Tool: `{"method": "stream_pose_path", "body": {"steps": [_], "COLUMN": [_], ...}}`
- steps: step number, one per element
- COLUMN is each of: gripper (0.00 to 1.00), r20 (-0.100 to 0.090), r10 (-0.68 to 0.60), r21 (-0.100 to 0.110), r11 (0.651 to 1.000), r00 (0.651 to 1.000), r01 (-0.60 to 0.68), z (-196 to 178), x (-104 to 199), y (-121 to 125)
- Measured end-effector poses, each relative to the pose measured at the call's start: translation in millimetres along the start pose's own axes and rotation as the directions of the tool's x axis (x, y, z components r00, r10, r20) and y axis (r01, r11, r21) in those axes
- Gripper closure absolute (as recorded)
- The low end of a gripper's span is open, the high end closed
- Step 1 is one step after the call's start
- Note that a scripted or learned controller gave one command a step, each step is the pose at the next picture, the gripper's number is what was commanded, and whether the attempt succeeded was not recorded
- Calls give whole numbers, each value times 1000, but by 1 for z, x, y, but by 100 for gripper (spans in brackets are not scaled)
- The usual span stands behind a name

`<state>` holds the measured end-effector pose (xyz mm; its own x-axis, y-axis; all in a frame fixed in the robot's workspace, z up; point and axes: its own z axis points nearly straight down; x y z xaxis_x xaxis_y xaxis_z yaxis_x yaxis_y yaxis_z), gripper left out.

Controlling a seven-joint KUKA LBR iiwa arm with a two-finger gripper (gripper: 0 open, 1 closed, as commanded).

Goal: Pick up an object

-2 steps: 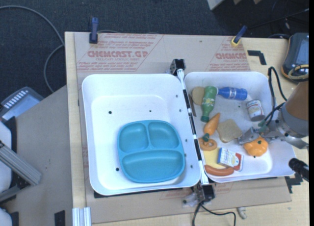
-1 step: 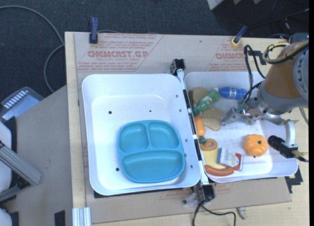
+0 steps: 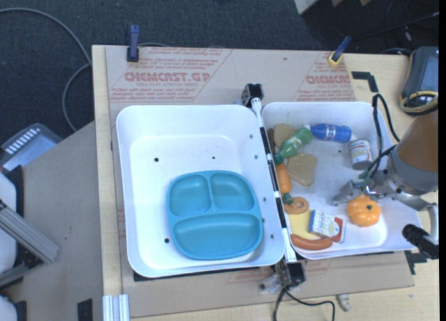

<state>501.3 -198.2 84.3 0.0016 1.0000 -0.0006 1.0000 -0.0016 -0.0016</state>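
The right bin (image 3: 273, 113) is the crowded one, and this explains where the arm (image 3: 418, 152) goes: all the small objects to choose from lie there, while the left bin (image 3: 132, 173) holds a blue divided plate (image 3: 213, 214) only. The small things lie loose and close together, as if they were poured in and not arranged. At the far side there are a green bottle (image 3: 295, 143) and a blue bottle (image 3: 330, 132); a small can (image 3: 359, 152) is near the right wall. A tan flat piece (image 3: 302, 169) lies in the middle, a carrot (image 3: 283, 179) runs along the left wall, and near the front there are a ring-shaped piece (image 3: 297, 205), a small packet (image 3: 323, 223) and a sausage (image 3: 312, 242).

The orange, pumpkin-like fruit (image 3: 364, 212) sits at the near right of this bin, apart from the packet, so it has free space around it. In my judgement it is the object the arm goes for.

The arm reaches in from the right, with its orange band above the right wall and the wrist bent down toward the bin floor. The gripper (image 3: 359, 191) is low, just beside the far edge of the fruit, perhaps touching it. Its metal parts are small and blurred, so I cannot tell how the jaws stand. Nothing is seen between them, so I judge the fruit is not yet picked up.
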Motion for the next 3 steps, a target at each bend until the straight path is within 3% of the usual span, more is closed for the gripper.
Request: {"method": "stream_pose_path", "body": {"steps": [1,2,3], "gripper": [100,0,0], "r20": [1,0,-1], "r10": [-1,-1,-3], "r21": [-3,-3,-3], "r11": [1000,1000,1000], "r00": [1000,1000,1000], "r01": [1,1,3], "z": [-10,-10,-6], "x": [1,1,34], "y": [1,1,73]}}
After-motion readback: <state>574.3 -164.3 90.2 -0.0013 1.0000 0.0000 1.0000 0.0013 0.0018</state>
